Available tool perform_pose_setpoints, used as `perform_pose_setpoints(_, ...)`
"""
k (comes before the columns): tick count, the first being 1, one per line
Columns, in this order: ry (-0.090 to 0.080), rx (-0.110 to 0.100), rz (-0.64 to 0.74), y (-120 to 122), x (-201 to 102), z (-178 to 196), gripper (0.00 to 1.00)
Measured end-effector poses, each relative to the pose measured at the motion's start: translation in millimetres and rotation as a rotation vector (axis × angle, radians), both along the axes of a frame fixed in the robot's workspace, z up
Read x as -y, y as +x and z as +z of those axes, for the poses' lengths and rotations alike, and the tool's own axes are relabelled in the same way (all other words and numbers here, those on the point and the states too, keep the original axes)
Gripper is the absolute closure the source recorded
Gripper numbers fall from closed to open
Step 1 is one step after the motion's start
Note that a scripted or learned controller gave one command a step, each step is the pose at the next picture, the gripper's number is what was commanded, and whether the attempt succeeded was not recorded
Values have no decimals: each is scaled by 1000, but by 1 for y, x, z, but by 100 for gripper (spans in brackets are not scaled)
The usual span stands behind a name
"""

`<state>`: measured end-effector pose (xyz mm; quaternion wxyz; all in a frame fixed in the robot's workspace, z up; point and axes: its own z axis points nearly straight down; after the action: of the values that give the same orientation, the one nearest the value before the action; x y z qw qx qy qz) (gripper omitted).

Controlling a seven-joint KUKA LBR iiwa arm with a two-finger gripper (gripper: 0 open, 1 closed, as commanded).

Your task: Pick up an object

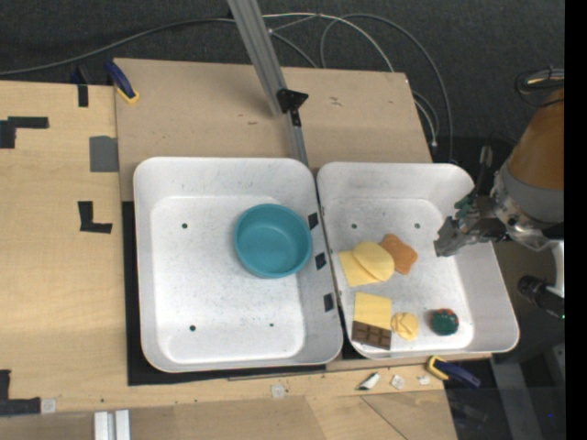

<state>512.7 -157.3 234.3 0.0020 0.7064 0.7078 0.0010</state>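
the food pieces lie in the right bin (417, 186): a yellow wedge (367, 264) touching an orange piece (400, 253), below them a yellow block (372, 310) with a brown slab (371, 336), a small yellow bit (404, 324) and a dark green ball (444, 321). the gripper (456, 235) hangs over that bin's right side, nothing seen in it; spread or pressed together, i cannot tell. a teal bowl (271, 239) sits in the left bin (174, 191). both bins rest on a pale wooden bench (55, 200), cables (367, 35) trailing over dark floor behind.
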Motion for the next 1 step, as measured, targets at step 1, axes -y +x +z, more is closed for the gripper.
perform_pose_setpoints(1, 3, -5, 4, 24, -42, -4, 100)
